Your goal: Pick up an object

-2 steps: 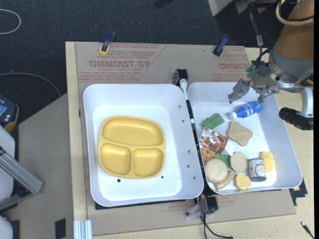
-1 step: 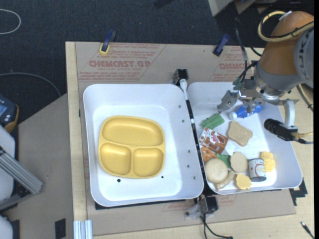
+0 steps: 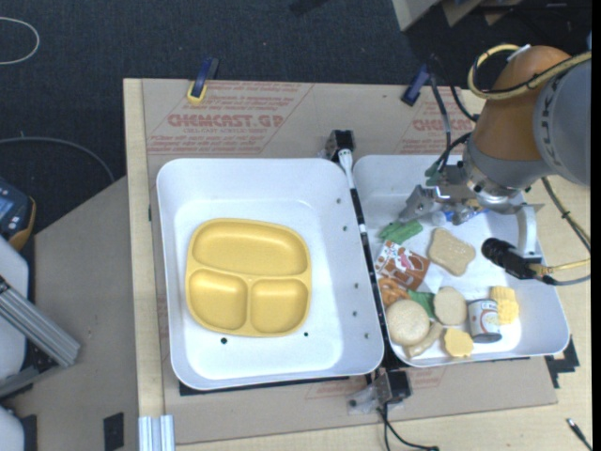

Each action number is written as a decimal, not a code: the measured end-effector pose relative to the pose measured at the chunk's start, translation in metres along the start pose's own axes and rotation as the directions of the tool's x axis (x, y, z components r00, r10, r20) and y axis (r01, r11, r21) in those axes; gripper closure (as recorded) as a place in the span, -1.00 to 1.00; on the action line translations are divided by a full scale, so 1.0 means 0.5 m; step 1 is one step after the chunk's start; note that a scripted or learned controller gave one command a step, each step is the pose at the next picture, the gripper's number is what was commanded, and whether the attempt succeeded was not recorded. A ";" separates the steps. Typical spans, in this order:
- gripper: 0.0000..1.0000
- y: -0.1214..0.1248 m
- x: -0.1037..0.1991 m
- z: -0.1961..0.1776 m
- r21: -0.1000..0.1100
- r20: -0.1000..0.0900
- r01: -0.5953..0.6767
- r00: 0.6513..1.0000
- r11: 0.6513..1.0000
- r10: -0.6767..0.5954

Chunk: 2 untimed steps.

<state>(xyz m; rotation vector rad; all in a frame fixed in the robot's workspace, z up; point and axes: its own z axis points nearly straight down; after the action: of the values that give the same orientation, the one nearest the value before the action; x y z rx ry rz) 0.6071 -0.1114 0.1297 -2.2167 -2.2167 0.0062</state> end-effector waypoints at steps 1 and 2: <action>-1.00 0.006 0.000 0.084 -0.013 0.002 -0.001 1.000 1.000 0.001; 1.00 0.012 0.000 0.054 -0.024 0.003 -0.001 1.000 1.000 0.001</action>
<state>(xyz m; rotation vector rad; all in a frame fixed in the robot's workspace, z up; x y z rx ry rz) 0.6127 -0.1114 0.1024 -2.2312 -2.2293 -0.0168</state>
